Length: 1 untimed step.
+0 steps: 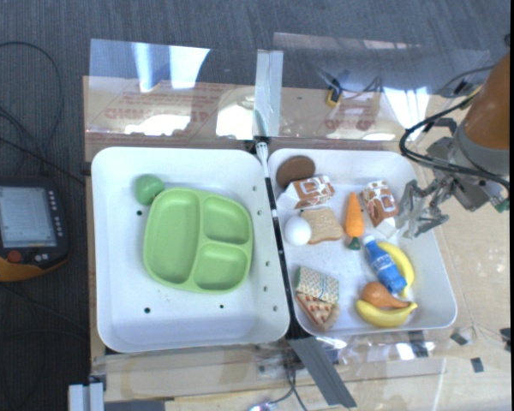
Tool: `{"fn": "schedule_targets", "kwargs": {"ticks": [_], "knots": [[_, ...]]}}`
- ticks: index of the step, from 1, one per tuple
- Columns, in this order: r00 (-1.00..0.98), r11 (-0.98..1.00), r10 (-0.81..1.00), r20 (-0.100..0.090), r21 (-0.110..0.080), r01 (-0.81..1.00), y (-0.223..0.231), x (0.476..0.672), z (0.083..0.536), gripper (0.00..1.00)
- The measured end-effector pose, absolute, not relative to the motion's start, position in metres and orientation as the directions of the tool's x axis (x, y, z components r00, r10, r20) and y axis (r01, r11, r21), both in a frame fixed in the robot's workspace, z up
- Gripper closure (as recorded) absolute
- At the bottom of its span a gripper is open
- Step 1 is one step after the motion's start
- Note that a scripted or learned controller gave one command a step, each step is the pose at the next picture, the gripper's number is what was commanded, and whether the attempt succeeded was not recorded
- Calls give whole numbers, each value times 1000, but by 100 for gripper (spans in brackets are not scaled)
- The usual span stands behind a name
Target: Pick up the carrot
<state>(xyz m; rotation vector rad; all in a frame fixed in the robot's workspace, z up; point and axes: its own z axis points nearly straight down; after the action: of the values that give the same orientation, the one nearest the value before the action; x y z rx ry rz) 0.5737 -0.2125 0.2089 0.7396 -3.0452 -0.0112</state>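
The carrot (354, 216), orange with a small green tip, lies upright in the middle of the right bin (428, 319), between a slice of bread (324, 225) and a small iced pastry (379, 202). My gripper (420, 214) hangs over the bin's right side, to the right of the carrot and past the pastry. Its fingers are open, with nothing between them. The arm's orange band (497, 101) is at the right edge.
The right bin also holds a brown round item (295, 169), a second iced pastry (313, 191), a white egg (298, 229), a blue bottle (384, 265), a banana (392, 311) and a sandwich wedge (317, 296). The left bin (120, 315) holds a green divided plate (197, 240) and a green ball (149, 188).
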Motion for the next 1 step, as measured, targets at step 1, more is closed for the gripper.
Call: {"fn": "schedule_targets", "kwargs": {"ticks": [1], "knots": [[-918, 918, -396, -10, -11, -396, -225, 505, 334, 100]]}}
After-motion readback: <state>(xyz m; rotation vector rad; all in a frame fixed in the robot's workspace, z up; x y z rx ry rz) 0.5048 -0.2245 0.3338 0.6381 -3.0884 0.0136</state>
